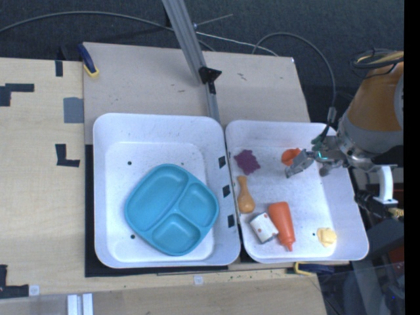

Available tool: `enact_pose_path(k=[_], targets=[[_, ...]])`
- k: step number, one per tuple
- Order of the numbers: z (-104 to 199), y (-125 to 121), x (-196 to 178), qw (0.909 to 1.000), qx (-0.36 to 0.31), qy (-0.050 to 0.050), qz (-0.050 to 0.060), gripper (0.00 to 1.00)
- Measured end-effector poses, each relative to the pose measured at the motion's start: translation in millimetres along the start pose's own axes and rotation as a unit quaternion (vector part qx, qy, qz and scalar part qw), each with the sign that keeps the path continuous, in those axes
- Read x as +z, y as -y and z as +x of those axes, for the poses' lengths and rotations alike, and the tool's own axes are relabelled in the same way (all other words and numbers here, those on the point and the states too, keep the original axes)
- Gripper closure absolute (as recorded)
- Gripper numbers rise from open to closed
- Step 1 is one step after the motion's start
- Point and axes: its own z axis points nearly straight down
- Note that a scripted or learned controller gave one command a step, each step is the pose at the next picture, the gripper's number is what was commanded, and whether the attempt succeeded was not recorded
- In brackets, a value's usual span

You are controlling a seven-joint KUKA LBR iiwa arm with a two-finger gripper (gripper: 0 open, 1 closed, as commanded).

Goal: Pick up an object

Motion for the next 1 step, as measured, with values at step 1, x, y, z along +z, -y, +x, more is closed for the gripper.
enact_pose_path(k=[1], targets=[[-0.1, 0.0, -0.1, 1.0000, 0.000, 0.000, 0.000, 0.00]])
